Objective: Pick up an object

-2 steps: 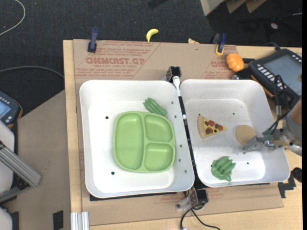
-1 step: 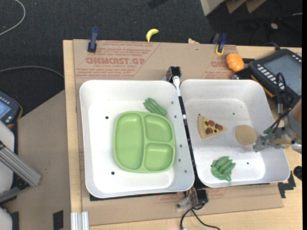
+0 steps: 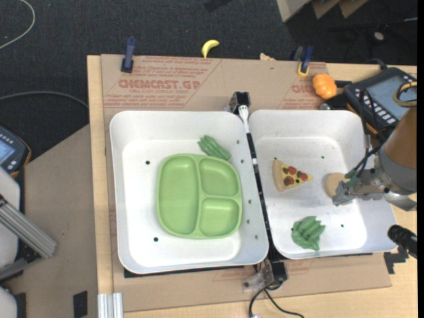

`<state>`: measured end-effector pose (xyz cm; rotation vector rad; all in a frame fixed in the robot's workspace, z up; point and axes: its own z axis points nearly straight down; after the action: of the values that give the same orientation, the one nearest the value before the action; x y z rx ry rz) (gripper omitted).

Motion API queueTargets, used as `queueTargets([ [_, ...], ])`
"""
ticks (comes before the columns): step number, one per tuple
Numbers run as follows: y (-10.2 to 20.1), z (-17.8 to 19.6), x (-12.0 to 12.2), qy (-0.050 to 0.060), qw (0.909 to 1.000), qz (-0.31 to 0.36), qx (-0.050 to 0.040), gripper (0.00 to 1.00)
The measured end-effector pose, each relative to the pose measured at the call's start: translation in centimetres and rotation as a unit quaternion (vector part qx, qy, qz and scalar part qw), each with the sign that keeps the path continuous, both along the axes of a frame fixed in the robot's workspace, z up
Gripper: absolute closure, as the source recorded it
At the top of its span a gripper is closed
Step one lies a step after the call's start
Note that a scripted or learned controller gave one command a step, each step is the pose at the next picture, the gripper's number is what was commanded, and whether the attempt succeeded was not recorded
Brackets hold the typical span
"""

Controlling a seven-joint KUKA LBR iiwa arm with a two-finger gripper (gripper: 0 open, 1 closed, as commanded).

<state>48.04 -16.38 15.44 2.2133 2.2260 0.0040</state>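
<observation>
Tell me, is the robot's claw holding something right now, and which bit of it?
It cannot be told. The gripper is low in the right bin, right beside a small tan object, but the view doesn't show anything between its fingers.

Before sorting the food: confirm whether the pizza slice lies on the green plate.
No, the pizza slice lies on the right bin's floor; the green plate is in the left bin.

You see a pizza slice point(image 3: 289, 175) lying flat in the right bin point(image 3: 311, 121), a green leafy bunch point(image 3: 308, 232) near its front, another green bunch point(image 3: 214, 148) in the left bin point(image 3: 132, 177).
</observation>
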Motion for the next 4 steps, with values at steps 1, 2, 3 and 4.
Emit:
queueTargets([
  [1, 4.1, 3.4, 0.0, -0.001, 1.0000, 0.000, -0.0003, 1.00],
  [2, 15.4, 3.0, -0.1, 0.003, 1.0000, 0.003, 0.0029, 1.00],
  [3, 15.9, 24.7, 0.1, -0.009, 1.0000, -0.001, 0.0007, 1.00],
  [4, 23.8, 12.9, -0.3, 0.008, 1.0000, 0.001, 0.0004, 1.00],
])
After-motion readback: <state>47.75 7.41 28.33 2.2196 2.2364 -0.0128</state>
